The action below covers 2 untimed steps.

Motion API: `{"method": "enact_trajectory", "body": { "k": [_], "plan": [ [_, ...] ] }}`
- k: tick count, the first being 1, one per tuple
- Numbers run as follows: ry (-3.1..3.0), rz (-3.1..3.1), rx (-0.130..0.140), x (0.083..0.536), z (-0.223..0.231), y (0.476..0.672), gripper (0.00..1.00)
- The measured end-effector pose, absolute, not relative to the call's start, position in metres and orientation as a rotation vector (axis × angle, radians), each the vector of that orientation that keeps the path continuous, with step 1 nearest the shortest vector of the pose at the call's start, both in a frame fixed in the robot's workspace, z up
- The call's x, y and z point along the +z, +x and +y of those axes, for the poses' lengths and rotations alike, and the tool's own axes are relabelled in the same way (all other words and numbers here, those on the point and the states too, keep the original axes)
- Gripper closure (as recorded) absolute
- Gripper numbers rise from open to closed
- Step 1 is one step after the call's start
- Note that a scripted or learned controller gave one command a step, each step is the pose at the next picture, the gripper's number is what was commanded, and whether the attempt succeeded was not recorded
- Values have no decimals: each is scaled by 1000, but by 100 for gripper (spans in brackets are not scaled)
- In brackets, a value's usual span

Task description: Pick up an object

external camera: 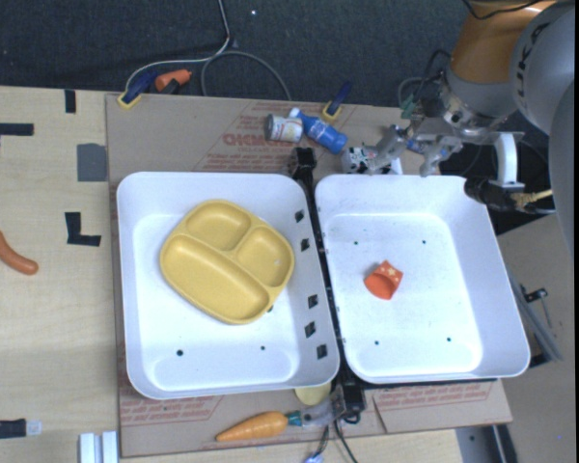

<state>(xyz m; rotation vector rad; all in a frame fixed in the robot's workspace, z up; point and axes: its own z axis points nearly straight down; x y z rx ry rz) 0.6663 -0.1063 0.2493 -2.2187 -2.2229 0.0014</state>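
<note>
A small orange-red object (384, 281) lies near the middle of the right white bin (482, 258). A yellow divided plate (228, 259) rests in the left white bin (140, 287). My gripper (403, 157) hangs over the back edge of the right bin, well behind the orange-red object and apart from it. Its fingers (432, 160) are spread open and nothing is between them.
Behind the bins lie a blue and white bottle (309, 128), a blue clamp (338, 98) and a yellow and orange clamp (154, 83). A toy carrot (256, 426) lies in front of the bins. A toy sausage (12, 252) sits on the bench at far left.
</note>
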Motion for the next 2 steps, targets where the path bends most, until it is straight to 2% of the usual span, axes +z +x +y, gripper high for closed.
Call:
{"method": "enact_trajectory", "body": {
  "k": [1, 2],
  "plan": [
    [-2214, -2209, 16, 151, -114, 581, 0],
    [-2225, -2226, -3, 84, -119, 560, 0]
  ]
}}
